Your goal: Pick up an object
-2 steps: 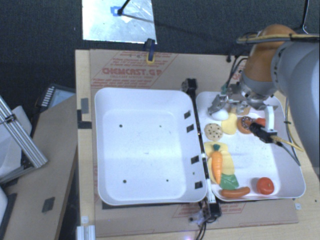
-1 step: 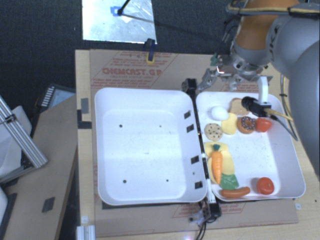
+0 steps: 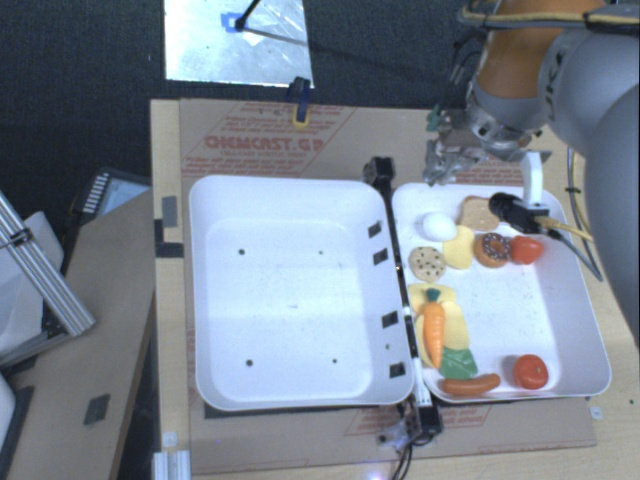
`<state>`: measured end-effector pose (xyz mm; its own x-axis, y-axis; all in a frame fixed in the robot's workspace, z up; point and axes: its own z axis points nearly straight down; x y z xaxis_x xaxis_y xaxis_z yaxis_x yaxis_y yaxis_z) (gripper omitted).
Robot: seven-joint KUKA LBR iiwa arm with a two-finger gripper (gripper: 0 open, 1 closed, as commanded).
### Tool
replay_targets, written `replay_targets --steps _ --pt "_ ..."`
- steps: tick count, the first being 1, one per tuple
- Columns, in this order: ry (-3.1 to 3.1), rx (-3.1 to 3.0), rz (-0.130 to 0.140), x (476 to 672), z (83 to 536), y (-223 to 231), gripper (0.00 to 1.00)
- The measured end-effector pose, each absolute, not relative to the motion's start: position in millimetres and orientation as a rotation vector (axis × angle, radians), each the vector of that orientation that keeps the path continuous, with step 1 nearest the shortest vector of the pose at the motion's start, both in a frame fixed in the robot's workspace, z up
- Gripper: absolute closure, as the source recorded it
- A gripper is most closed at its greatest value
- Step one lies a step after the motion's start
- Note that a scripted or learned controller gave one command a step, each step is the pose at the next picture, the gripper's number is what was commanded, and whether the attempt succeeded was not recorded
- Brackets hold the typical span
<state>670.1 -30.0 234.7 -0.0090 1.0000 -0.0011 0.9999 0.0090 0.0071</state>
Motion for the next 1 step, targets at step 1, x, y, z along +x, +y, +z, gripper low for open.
replay_targets --steps 1 --pt "2.219 2.208 0.013 669.9 345.1 -46.4 1.00"
